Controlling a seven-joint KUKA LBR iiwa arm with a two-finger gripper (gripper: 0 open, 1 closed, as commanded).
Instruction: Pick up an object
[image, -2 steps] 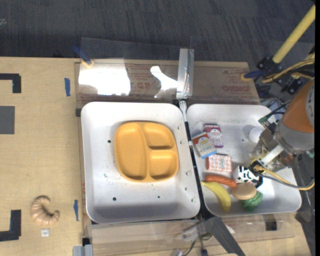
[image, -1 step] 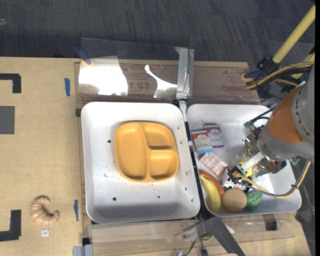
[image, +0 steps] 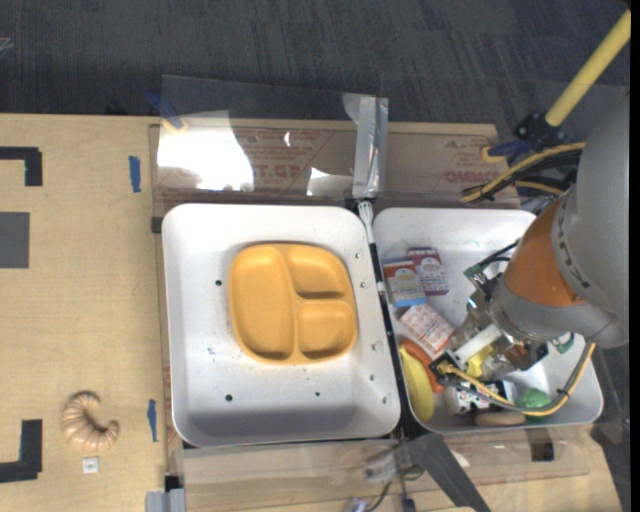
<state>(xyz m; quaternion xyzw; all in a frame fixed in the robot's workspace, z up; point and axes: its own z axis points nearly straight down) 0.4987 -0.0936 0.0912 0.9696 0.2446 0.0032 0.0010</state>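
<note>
gripper low in cluttered right bin | fingers: cannot tell | risk: packed items, may close on nothing or nudge banana

Big grey KUKA arm here, smooth rounded casing, with a bright orange band above the wrist. Yellow and green cables loop around the pale, cluttered gripper hardware below it.
</note>
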